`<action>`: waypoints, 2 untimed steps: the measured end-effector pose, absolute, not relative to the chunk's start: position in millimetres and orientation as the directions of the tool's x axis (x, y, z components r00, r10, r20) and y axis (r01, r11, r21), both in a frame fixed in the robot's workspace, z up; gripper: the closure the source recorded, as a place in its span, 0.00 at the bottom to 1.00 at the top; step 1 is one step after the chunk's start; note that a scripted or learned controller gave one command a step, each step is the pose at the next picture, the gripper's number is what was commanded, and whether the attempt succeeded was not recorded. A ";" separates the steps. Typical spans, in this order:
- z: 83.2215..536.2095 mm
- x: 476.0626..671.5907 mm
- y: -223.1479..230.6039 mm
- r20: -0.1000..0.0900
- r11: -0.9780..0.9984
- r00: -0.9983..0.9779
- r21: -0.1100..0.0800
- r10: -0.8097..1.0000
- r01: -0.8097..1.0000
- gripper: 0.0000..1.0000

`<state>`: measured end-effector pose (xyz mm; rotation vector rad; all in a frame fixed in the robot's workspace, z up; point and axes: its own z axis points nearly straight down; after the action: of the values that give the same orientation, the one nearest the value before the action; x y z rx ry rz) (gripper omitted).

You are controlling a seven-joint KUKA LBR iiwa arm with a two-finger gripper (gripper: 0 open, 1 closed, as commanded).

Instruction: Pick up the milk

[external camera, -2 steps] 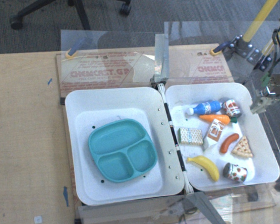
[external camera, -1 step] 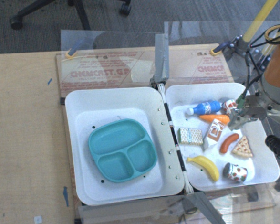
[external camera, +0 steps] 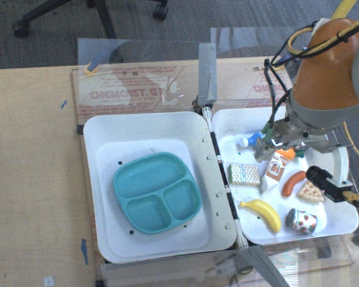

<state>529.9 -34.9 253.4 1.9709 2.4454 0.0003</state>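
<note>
The milk is a small white carton with a red-orange label, lying tilted in the right bin near its middle. My gripper hangs over the back part of that bin, just behind the carton as seen from the camera, with the orange-banded wrist above it. Nothing shows between the gripper and the carton; I cannot tell whether they touch. A small blue-capped bottle lies just left of the gripper.
Around the milk lie a checked cracker, a banana, a sausage, a pizza slice, a patterned cup and an orange piece. A teal divided plate sits in the left bin.
</note>
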 end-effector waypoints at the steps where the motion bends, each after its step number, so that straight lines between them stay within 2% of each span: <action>1: 276.4 596.2 -85.4 -0.002 -0.001 0.001 0.003 1.000 1.000 1.00; 2: 203.9 637.8 -16.0 0.000 0.095 -0.095 -0.003 0.995 0.995 1.00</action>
<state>637.8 -16.0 203.9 2.1143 2.3264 -0.0027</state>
